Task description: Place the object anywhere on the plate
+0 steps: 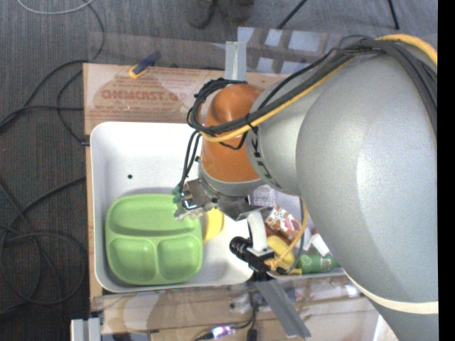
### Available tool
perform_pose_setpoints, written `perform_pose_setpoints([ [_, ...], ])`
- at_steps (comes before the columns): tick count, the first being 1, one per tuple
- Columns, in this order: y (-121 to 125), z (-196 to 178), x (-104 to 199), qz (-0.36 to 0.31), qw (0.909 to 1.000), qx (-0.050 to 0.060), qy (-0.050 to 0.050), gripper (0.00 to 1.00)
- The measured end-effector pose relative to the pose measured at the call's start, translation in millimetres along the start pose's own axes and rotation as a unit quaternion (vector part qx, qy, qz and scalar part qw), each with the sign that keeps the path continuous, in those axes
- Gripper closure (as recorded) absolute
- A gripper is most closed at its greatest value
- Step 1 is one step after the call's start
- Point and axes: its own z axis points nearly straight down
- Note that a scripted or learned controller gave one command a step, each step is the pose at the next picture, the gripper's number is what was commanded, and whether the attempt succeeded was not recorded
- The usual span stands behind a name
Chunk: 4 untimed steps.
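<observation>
Left bin [128, 155]: upper floor bare, open approach from above. Green sectioned plate [153, 240] fills its lower part; compartments clear. Arm [341, 169] overhangs bin's right edge and plate's upper right corner. Right bin crowded with packets [284, 222] and a green bottle [316, 263].

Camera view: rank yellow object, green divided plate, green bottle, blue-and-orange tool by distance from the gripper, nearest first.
1. Yellow object, just right of the gripper.
2. Green divided plastic plate, below-left; close to the first, hard to separate.
3. Green bottle, right bin.
4. Blue-and-orange tool, on the board at top.
</observation>
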Motion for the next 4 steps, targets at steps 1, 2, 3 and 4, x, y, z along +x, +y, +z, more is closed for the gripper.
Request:
perform_pose_setpoints([
  [1, -17, 3, 43, 0.138, 0.9904, 0.001, 0.000, 1.00],
  [2, -6, -37, 88, 0.210, 0.9778, -0.001, -0.001, 1.00],
  [3, 19, -60, 80, 0.295, 0.9555, -0.001, -0.002, 1.00],
  [4, -3, -29, 21, 0.404, 0.9148, 0.000, -0.002, 1.00],
])
